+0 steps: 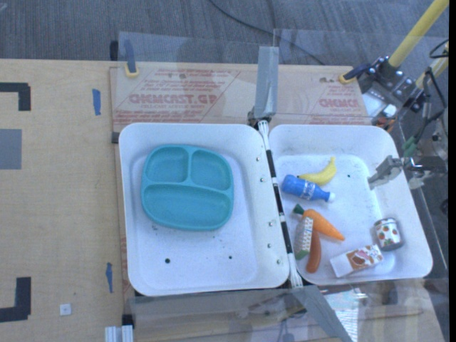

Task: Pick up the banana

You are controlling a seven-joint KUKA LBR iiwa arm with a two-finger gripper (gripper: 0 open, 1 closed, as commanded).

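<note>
A small yellow banana [320, 172] lies in the right bin [420, 251], toward its back left part, curved and resting just above a blue bottle [305, 188] that lies on its side. The end effector [382, 172] sits at the right bin's right edge, well apart from the banana, with nothing seen between its tips; whether it is open or closed cannot be told from this angle. Nearer the front of the same bin, two carrots [322, 235] cross beside a slim red-and-white packet [303, 236], while a small carton [359, 259] and a little can [387, 234] lie toward the front right corner. The left bin [142, 273] holds a teal divided plate [188, 187], set toward its back. Both bins sit side by side on the bench [57, 191].
</note>
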